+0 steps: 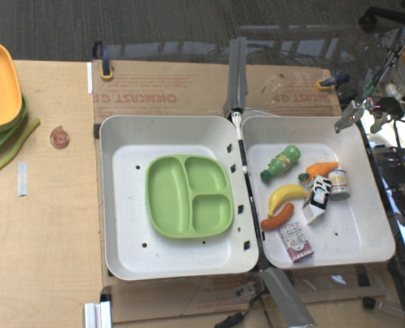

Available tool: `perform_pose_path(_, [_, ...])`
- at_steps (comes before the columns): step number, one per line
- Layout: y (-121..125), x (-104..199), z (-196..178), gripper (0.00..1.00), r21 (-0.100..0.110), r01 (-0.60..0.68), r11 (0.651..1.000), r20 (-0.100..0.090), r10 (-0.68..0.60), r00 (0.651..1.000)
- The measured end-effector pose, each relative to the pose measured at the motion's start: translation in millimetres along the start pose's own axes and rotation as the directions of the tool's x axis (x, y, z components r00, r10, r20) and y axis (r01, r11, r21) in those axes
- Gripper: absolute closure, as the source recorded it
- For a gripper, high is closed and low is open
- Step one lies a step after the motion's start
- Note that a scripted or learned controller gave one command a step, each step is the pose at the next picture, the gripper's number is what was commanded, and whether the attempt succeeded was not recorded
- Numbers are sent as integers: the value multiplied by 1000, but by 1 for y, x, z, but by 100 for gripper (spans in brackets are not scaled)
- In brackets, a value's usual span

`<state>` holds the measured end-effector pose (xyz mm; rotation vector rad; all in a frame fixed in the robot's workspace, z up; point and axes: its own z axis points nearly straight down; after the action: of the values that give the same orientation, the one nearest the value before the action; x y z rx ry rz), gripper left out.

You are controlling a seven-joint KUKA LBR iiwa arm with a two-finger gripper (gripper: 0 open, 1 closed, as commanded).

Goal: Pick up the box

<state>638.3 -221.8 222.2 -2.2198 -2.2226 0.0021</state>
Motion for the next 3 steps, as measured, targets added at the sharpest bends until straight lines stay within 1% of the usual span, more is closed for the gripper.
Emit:
perform_pose_path(1, [-53, 60, 52, 0, 3, -107, 994, 0, 107, 994])
perform_pose_path(2, [-161, 146, 32, 0, 3, -104, 995, 0, 104, 995])
perform_pose_path(3, [-162, 128, 101, 0, 4, -96, 995, -1, 96, 995])
